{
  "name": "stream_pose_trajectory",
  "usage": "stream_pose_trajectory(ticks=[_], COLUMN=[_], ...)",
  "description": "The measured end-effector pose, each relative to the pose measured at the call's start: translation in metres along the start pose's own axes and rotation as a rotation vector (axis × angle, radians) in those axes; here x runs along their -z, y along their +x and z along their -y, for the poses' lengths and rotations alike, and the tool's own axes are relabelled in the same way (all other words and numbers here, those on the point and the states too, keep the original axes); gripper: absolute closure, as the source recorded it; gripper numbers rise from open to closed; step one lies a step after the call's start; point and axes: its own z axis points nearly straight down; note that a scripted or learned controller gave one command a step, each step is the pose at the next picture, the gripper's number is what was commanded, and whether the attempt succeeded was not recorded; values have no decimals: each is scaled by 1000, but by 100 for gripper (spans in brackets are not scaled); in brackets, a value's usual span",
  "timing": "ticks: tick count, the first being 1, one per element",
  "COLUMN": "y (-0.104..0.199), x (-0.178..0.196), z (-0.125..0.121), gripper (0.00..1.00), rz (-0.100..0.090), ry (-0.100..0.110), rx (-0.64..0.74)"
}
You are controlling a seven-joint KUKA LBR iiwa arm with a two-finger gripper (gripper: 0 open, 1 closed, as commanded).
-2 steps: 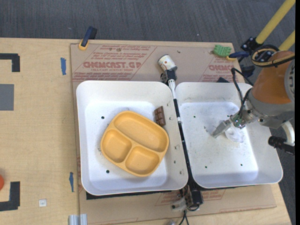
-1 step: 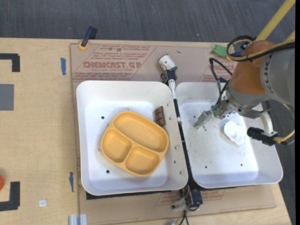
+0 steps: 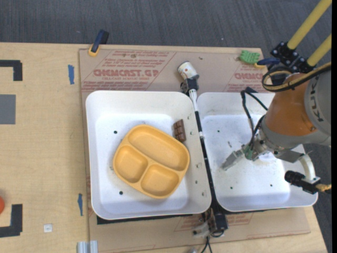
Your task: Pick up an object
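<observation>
Pincer (image 3: 231, 161) is low in the right shallow white plastic bin (image 3: 231, 199), roughly centre, reaching toward 9 o'clock from my grey wrist with the orange band (image 3: 287, 112). One grey finger shows slanting down-left near the bin floor; whether the pair is apart or together I cannot tell, the wrist blocks the rest. Nothing visible between them, so no grasp claimed.

Candidates sit in the left shallow white plastic bin (image 3: 100, 194): a yellow three-compartment plastic plate (image 3: 151, 161), tilted about the bin centre, and a small brown rectangular block (image 3: 179, 130) just beside the plate's 1 o'clock rim, near the divider between the bins.

Right bin floor around me carries only dark specks, too small to identify.

My read: still in the approach/search step, nothing picked. Next move calls for lifting clear of the right bin wall, crossing toward 9 o'clock over the divider, then descending on a target. The brown block looks like the easier fit for two fingers; the plate would need a rim pinch and could slip or tip.
</observation>
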Motion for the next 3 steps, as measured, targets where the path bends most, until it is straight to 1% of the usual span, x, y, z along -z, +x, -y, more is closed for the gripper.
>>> stream_pose_trajectory(ticks=[1,2,3], y=[-55,-112,-85], x=[0,0,1], z=[-39,-38,38], gripper=[0,0,0], rz=[0,-22,-31], ry=[-1,-3,-5], rx=[-92,-220,-223])
